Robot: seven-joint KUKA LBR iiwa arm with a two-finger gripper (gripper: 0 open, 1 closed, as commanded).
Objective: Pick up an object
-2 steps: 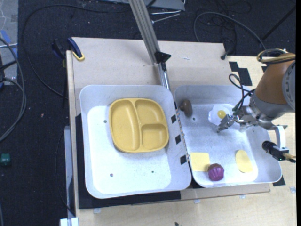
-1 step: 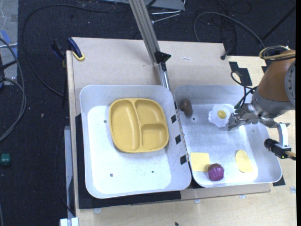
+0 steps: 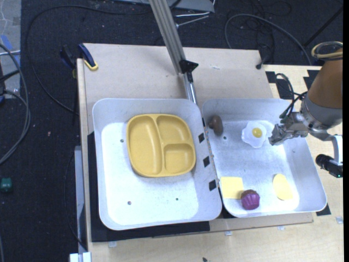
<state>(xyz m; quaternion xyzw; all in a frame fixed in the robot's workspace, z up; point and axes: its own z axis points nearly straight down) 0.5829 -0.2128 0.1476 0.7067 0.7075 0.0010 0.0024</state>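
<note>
Reaching in from the right, the grey arm sets its jaws (image 3: 274, 137) low over the right bin, just beside the egg.
Left bin: shallow white bin (image 3: 112, 201) on the pale wooden desk (image 3: 136, 72), well to the left of the jaws.
Tray: yellow plastic tray with three compartments (image 3: 161, 145), lying flat in the left bin, far left of the jaws.
Right bin: shallow white bin (image 3: 305, 173), with the jaws above its upper right part.
Brown piece: small rounded brown object (image 3: 216, 124), left of the jaws, near the bin's upper left corner.
Cheese: flat yellow square slice (image 3: 232, 188), below and left of the jaws.
Purple piece: round purple ridged object (image 3: 250, 199), touching the slice's lower right corner.
Egg: white fried egg toy with yellow yolk (image 3: 256, 133), immediately left of the jaws; whether they touch is unclear.
Oval: pale yellow oval piece (image 3: 282, 187), below the jaws.
Jaws: opening too blurred to judge; nothing visibly held.
</note>
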